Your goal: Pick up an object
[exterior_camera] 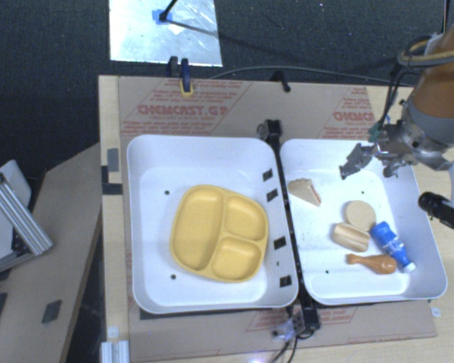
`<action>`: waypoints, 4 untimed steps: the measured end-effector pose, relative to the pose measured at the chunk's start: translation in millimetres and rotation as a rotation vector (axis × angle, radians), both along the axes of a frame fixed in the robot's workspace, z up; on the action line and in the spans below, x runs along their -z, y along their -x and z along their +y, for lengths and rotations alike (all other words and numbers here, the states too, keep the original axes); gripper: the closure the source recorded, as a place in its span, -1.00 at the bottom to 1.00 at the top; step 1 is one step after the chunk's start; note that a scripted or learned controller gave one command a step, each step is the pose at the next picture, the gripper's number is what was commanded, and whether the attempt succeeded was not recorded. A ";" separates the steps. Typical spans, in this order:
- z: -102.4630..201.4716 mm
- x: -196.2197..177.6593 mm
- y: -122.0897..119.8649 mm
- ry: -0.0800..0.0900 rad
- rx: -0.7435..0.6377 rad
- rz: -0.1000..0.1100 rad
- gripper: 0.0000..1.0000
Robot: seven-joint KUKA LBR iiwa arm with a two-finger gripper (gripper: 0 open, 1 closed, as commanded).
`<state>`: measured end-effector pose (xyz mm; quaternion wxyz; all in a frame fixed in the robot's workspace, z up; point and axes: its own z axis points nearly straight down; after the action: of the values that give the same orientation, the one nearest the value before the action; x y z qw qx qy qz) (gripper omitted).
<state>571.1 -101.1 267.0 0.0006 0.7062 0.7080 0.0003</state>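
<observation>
Toy food lies scattered in the right bin (416, 203), and any piece of it would serve as the thing to pick up. A pale wedge (305, 191), perhaps a slice of cake or cheese, sits alone near the divider between the bins. Further right, a round tan biscuit (360, 214) touches a small bread roll (351, 237); just beside them lies a blue bottle (390, 243) on its side, and a toy drumstick (372, 262) rests against the bottle's lower end.

The pincer (371, 157) hangs over the bin's upper part, above bare floor and well apart from every piece. Its dark fingers look spread, with nothing between them, so I read it as open and empty.

These pieces are probably light, hollow plastic: stiff, smooth, and apt to skid on the slick white floor if nudged off-centre. The wedge looks the easiest choice, since it stands clear of its neighbours; taking it across its two flat faces should hold better than across the sloping tip. The bottle would roll unless gripped across its body. In the left bin (151, 203) lies a yellow divided plate (219, 233), too broad for these fingers except at its rim.
</observation>
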 end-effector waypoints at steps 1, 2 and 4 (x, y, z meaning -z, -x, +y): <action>-6.3 49.0 7.5 -0.001 0.002 0.003 -1.00; -1.2 107.3 15.3 -0.001 0.001 0.005 -1.00; 5.6 139.1 13.9 0.000 0.002 -0.002 1.00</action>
<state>557.2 -95.6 127.9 0.0011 0.7069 0.7073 0.0009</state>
